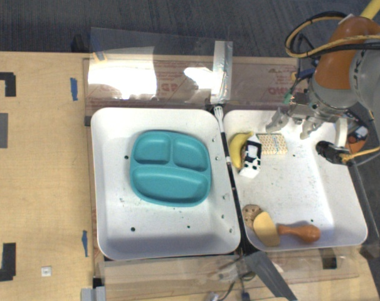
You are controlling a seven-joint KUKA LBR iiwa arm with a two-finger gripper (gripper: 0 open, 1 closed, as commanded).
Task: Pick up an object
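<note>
Wooden round-headed spoon at the right white bin's near edge, two-finger gripper (fingers spread, empty) above the far end.

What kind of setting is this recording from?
Likely a robot grasping test bench: two white bins on a wooden bench, toy items such as a banana, and a grey robot arm with cabling.

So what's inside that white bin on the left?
The left bin holds one thing: a teal divided plate with three compartments, lying flat near the middle. A few dark specks dot the bin floor. Whatever lies under the plate is covered.
</note>
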